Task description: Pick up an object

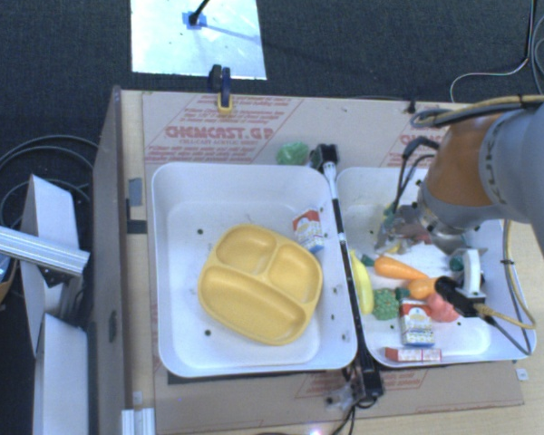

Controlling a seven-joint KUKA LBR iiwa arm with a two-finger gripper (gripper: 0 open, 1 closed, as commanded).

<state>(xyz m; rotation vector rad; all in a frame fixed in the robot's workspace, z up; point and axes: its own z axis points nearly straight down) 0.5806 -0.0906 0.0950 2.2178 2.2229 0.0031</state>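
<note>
Camera view: orange carrot point(401, 267) lies beside pincer point(401, 227), whose opening I cannot tell.

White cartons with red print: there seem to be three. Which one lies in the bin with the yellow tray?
The small white-and-red carton at the yellow divided plastic tray's upper right corner; the other two lie in the right bin.

My arm point(517, 166) reads as a thick, smooth grey cylinder with rounded edges. Above the wrist I see a broad orange band point(458, 166), glossy, with a soft highlight. Thin dark cables point(406, 175) loop off the band's edge and run toward the wrist. Below the band the grey housing narrows into a rounded collar. The gripper point(401, 229) looks grey and blurry to me.
</note>
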